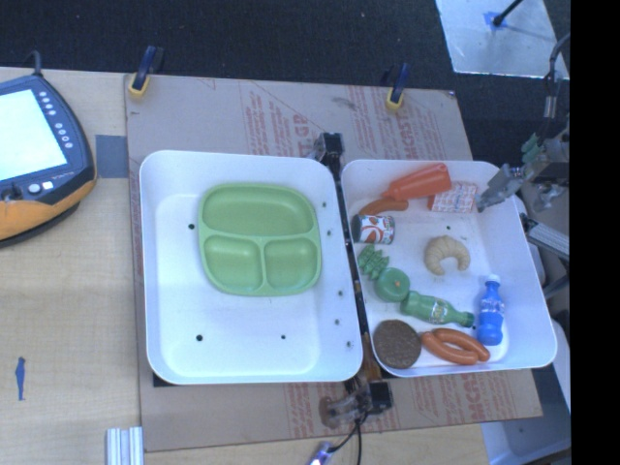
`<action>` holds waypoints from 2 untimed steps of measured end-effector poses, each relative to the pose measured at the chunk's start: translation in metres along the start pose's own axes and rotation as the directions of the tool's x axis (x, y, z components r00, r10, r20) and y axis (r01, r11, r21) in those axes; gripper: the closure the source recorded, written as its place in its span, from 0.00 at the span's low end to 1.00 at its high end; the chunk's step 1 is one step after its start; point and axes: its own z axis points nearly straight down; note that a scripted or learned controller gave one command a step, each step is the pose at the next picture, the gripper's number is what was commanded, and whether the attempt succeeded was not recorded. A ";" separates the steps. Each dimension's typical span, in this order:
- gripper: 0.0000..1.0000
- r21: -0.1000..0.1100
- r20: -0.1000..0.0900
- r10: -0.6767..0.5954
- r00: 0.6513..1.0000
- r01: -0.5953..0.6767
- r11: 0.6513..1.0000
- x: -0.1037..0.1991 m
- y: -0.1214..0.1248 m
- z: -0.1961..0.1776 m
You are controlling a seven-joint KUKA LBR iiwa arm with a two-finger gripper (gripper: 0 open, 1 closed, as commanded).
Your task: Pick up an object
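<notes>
The right bin (539,289) carries the things to be picked. A toy croissant (447,254) lies near its middle. Above it an orange toy carrot (407,188) lies slantwise by the bin's far rim, with a small red-and-white packet (453,200) just beside its thick end. A little red-and-white can (374,229) lies on its side by the left wall. Below that come a green toy vegetable (383,273) and a green bottle (436,309) lying flat. A blue bottle (490,311) lies near the right wall. At the near rim sit a round brown cookie (395,344) and, touching it, an orange sausage-shaped toy (455,346).

The gripper (504,184) hangs over the bin's far right corner, near the packet; whether its fingers are spread or closed cannot be told, and nothing shows between them.

The left bin (165,289) holds a green divided plate (260,237). On the table (58,337) at far left rests a teach pendant (39,158).
</notes>
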 end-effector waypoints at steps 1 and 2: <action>0.00 0.002 0.001 -0.003 1.000 0.003 1.000 0.010 0.025 0.090; 0.00 0.003 0.001 -0.003 1.000 0.003 1.000 -0.013 0.075 0.195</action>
